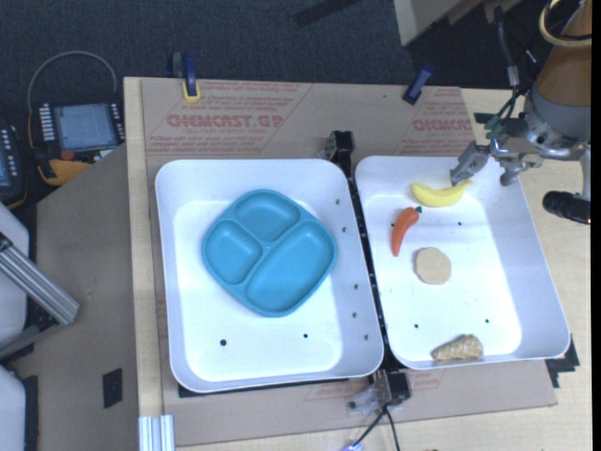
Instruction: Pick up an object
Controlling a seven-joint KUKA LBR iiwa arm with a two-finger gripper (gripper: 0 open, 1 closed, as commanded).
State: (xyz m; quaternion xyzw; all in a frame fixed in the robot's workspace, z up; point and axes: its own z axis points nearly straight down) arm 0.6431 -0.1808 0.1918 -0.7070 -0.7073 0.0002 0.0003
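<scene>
Here the gripper (488, 165) sits at the upper right of the frame, over the far edge of the right bin (526, 280), with the grey arm (563, 92) and its orange band rising behind it toward the top right corner. Its two fingers stand spread apart with nothing between them; the left finger (467, 167) points down toward the right tip of the yellow banana (439, 194), just beside it. Just below and left of the banana lies an orange-red carrot (404, 229). A round tan cookie (433, 266) rests near the bin's middle, and a crusty piece of bread (457, 349) lies by its lower edge. In the left bin (188, 346) sits a blue divided plate (269, 250), tilted cornerwise.
</scene>
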